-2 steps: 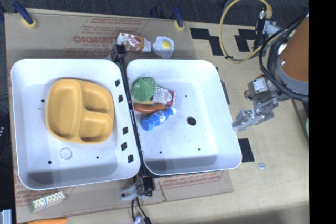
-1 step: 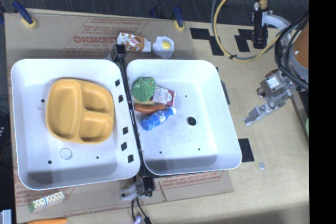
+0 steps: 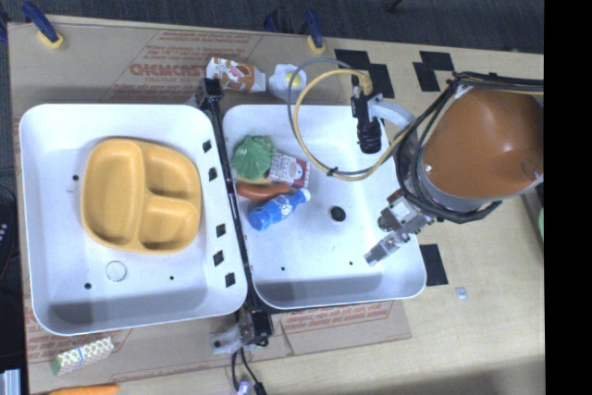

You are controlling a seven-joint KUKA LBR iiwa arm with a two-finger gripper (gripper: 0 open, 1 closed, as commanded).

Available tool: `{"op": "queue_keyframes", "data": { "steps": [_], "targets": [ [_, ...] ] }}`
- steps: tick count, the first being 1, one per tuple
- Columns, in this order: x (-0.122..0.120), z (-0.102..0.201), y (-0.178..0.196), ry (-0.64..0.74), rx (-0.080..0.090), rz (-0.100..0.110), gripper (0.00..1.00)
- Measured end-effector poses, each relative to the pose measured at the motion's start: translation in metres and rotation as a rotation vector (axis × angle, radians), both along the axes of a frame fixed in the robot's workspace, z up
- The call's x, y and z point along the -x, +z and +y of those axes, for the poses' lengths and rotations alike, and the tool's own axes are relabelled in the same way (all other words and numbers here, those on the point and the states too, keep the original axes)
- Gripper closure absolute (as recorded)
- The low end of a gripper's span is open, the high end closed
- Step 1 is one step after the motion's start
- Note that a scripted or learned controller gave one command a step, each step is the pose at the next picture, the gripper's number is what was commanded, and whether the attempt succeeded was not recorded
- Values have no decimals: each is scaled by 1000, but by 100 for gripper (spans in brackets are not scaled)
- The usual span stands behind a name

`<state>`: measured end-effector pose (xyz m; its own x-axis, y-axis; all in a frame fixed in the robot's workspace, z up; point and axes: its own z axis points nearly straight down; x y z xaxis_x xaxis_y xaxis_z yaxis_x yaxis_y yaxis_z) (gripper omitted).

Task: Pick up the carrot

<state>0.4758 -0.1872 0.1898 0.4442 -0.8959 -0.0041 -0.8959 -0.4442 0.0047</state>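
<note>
Starting at the left, the left bin [image 3: 37, 199] holds a yellow divided tray [image 3: 141, 194]; in the right bin [image 3: 314, 277], against its left wall, lies a cluster: a green vegetable [image 3: 252, 155] on top, a small printed packet [image 3: 288, 168] beside it, the carrot [image 3: 262, 191] just beneath, a blue bottle [image 3: 275, 211] touching the carrot's lower side; my gripper [image 3: 388, 240] hovers over that bin's right edge, well apart from the carrot, gripping nothing I can see; whether my fingers are apart or together I cannot tell.
</note>
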Motion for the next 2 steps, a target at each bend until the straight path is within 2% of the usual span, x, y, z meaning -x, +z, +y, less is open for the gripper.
{"op": "queue_keyframes", "data": {
  "steps": [1,2],
  "targets": [
    [-1,-14,102,137,1,-5,100],
    [-1,-13,155,440,0,-8,100]
  ]
}}
